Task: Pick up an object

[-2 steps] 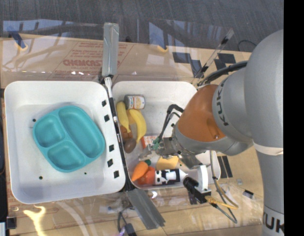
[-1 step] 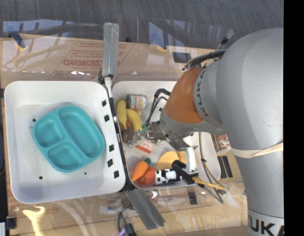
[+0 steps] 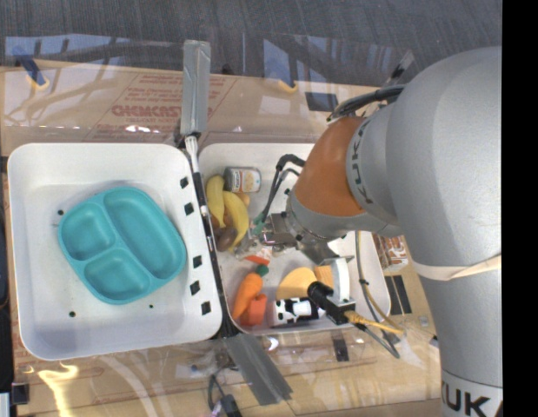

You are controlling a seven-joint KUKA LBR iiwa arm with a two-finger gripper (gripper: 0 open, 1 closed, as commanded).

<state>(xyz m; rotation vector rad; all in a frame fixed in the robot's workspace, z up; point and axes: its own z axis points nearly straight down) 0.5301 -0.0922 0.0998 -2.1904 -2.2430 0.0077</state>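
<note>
The grey arm (image 3: 442,172) fills the right side of the view, bulky and bent downward to the left. Its orange band (image 3: 334,176) sits above the wrist, which points down and left. The tool (image 3: 273,233) is at the wrist's low end, mostly hidden beneath it.

The two-finger gripper (image 3: 270,231) hangs over the right shallow white bin (image 3: 267,158). Just left lie yellow plastic bananas (image 3: 228,214); below, an orange plastic carrot (image 3: 248,295); far left, a turquoise compartment plate (image 3: 121,243).

Teal divided plate (image 3: 121,243) in left bin (image 3: 25,259)
</note>
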